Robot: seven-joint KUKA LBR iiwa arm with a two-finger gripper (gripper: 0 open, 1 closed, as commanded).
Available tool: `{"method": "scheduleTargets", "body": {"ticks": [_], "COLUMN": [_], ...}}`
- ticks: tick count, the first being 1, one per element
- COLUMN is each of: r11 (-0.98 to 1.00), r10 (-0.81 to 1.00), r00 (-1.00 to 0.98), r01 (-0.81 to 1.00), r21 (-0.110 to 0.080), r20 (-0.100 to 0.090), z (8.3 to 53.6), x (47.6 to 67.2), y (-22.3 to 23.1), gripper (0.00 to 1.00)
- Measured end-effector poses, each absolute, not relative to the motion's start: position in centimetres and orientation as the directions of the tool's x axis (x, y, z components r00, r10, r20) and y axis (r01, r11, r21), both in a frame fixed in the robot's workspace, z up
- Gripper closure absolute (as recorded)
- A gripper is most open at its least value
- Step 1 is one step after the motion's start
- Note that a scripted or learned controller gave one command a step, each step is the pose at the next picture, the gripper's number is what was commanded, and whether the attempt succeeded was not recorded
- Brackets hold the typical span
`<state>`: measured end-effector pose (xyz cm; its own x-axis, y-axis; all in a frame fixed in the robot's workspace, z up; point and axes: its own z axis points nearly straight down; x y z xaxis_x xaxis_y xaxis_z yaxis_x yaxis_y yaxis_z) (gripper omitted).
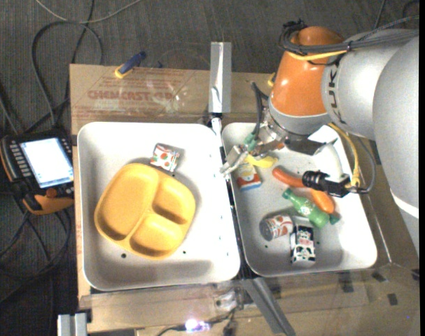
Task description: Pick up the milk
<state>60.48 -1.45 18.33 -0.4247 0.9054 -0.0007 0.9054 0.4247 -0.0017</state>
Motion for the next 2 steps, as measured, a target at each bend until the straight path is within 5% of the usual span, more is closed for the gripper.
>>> {"method": "scheduleTargets", "body": {"ticks": [1, 2], "r11": [0.502, 0.570], "r10": [0.865, 0.822], "r00": [-0.502, -0.570], "r01": [0.865, 0.822], "r21": [-0.002, -0.002], "r20": [-0.001, 0.002], "z": [24.5, 15.6], "x": [54.3, 48.9], "y": [-6.5, -10.9], "gripper": [0.00, 0.00]}}
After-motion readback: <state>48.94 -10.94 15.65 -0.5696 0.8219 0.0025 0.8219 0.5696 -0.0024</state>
